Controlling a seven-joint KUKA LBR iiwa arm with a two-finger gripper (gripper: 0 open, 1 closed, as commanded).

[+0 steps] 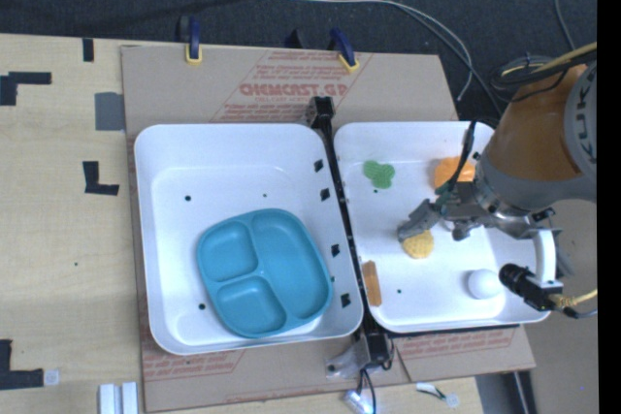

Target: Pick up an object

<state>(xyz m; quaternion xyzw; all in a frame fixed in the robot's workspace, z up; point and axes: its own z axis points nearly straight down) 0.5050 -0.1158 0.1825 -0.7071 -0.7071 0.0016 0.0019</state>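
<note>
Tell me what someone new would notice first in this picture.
The blue divided plate stands out in the left bin. In the right bin, the gripper sits right over a yellow piece, with a green piece near the back and a white ball near the front.

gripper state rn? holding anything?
Gripper: low in the right bin, directly over a small yellow object. Whether it is holding it cannot be told.

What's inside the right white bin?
A green piece, a yellow lump at the pincer, a white ball, an orange stick. An orange item is partly covered by the arm.
</note>
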